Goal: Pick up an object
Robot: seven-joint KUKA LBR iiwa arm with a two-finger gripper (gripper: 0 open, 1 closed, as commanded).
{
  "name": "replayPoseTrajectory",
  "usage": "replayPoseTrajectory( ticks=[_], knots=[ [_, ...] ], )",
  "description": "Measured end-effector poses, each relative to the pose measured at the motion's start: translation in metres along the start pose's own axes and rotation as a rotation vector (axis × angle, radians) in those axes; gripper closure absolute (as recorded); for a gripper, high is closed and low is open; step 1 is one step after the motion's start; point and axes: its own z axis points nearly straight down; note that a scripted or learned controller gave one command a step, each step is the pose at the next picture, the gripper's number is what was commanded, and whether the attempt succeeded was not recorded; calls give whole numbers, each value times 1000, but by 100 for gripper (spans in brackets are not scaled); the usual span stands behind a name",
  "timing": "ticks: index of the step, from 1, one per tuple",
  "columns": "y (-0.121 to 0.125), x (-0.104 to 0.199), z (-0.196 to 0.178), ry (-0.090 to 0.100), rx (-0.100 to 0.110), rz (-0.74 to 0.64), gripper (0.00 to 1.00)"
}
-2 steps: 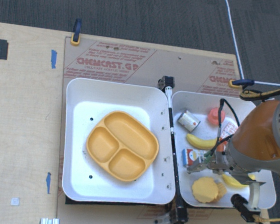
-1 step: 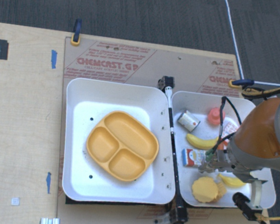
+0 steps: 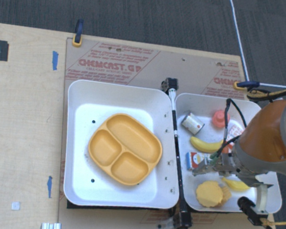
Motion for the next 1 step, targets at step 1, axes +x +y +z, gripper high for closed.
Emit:
replayPoseTrajectory(
  ticks=[1],
  knots=[
    [-3, 4, 21, 4, 9, -2, 0]
  ],
)
